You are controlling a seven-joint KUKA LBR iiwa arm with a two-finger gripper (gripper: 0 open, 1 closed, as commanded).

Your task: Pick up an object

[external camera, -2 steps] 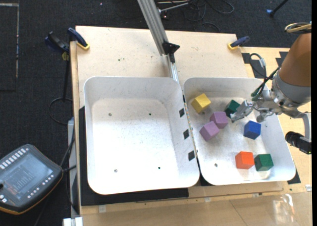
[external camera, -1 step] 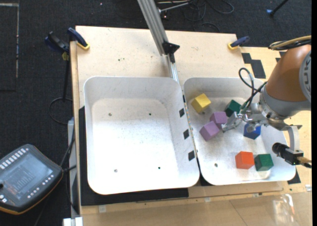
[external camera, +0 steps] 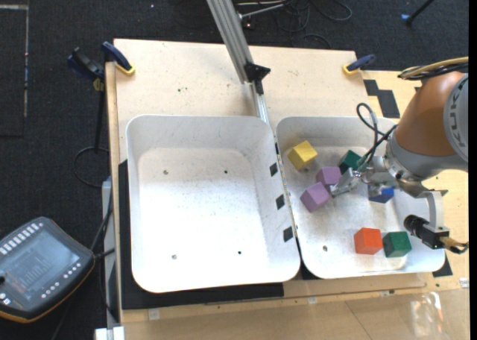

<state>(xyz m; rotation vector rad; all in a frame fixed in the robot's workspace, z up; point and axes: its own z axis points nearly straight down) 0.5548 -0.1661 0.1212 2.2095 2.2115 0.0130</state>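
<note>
Arm: the grey KUKA arm (external camera: 436, 126) with its orange band reaches in from the right, above the right bin.
Gripper: the gripper (external camera: 343, 184) sits low in the right bin (external camera: 335, 268), pointing left toward the purple blocks; whether it is open or closed I cannot tell from this view.
Nearest objects: the two purple blocks lie just left of the gripper; the upper purple block (external camera: 329, 176) is right beside its tip, perhaps touching, and the lower purple block (external camera: 315, 197) lies just below and to the left.
Yellow block: the yellow block (external camera: 302, 155) lies near the bin's upper left, apart from the gripper.
Dark green block: the dark green block (external camera: 351, 160) lies just above the gripper, close to the wrist.
Blue block: a blue block (external camera: 381, 195) shows partly under the wrist, to the right of the gripper.
Front of bin: the orange block (external camera: 367, 241) and the green block (external camera: 397, 244) lie side by side near the front right corner, well apart from the gripper.
Left bin: the left bin (external camera: 149, 137) stands just beside the right one on the desk (external camera: 186, 70).
Surroundings: a teach pendant (external camera: 37, 268) lies on the floor at lower left.
</note>
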